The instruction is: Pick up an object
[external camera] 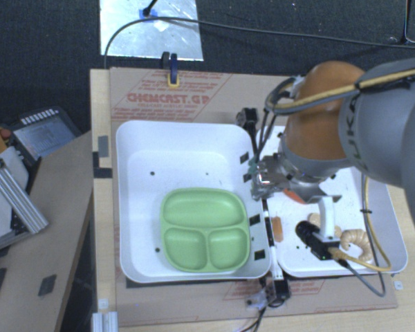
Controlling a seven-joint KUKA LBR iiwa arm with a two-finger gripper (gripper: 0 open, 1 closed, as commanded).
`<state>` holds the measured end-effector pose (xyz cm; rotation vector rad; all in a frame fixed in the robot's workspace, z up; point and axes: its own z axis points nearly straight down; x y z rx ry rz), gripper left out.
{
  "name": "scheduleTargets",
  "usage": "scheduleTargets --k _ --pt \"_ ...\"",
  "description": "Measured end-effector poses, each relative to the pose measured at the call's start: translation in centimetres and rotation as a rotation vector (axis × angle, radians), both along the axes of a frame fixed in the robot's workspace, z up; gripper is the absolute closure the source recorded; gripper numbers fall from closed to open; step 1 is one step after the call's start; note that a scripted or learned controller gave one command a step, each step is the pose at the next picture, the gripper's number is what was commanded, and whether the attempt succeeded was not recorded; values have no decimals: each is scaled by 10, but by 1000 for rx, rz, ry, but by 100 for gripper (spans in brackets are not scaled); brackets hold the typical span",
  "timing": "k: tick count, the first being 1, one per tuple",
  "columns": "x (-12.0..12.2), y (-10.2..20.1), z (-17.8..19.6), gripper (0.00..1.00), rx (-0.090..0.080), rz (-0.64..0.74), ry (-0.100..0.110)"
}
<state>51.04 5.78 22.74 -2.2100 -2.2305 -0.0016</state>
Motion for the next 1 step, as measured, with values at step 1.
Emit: scheduleTargets --k 1 --pt "0 53 -11 100 0 1 0"
